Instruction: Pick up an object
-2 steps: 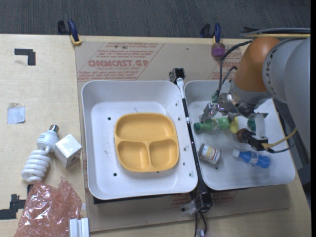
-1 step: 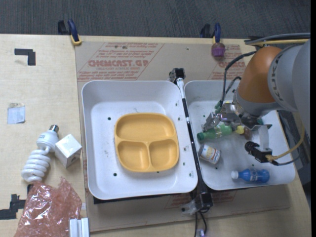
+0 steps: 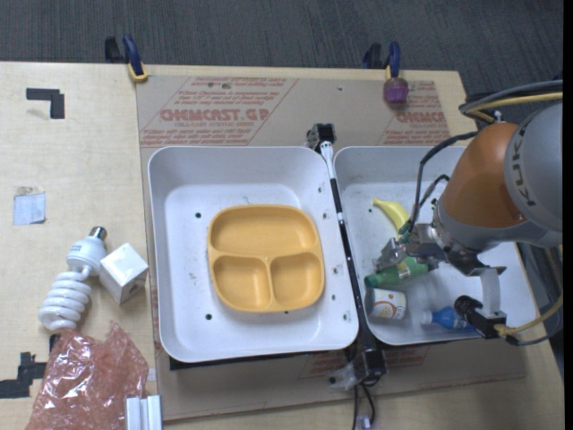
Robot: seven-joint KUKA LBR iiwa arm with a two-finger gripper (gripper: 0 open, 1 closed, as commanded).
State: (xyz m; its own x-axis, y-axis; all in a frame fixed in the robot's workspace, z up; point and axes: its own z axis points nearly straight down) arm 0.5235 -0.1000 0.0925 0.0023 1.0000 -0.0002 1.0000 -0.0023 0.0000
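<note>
Two bins in front of me, and I'm working the right bin (image 3: 358, 173). Nearest the front edge lie a cup (image 3: 388, 305) with an orange print and a blue bottle (image 3: 445, 319), side by side along the front wall. Just behind them a green thing (image 3: 398, 272) lies tilted, and my hand (image 3: 401, 251) is down right on top of it, metal parts touching or nearly touching it. Whether my hand is apart or together I cannot tell; my own wrist and the clutter hide that. So I won't claim a grip.

Further back, a banana (image 3: 391, 211) lies free on the bin floor, apart from the rest. In the left bin (image 3: 179, 186) sits a yellow tray (image 3: 266, 258) with three sections, flat and alone.

How I'd do this well: the green thing looks like my target, I reckon. It's crowded by the cup, so I want to straddle it across its narrow side and keep clear of the cup's rim. Close firmly, then lift straight up and slow, watching that the cup doesn't ride along.

Beyond the bins, out on the tabletop (image 3: 72, 150) at the far left, a bulb (image 3: 72, 289) and a white cube (image 3: 124, 272) sit out of play.
</note>
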